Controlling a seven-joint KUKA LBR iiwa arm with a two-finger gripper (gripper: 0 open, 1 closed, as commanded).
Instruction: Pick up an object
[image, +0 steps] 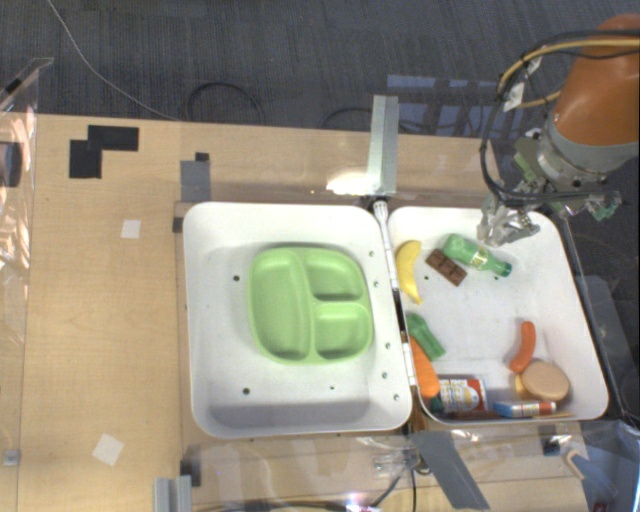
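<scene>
The arm is reaching in at the upper right, its end effector hovering apart, holding nothing, just above the green bottle in the right bin. Closing off-centre risks rolling it onto the chocolate bar.

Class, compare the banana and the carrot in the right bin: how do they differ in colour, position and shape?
The banana is yellow; the carrot is orange. The banana lies nearer the bin's far end, the carrot nearer the front. The banana curves; the carrot looks straighter. Both lie along the right bin's left wall.
</scene>
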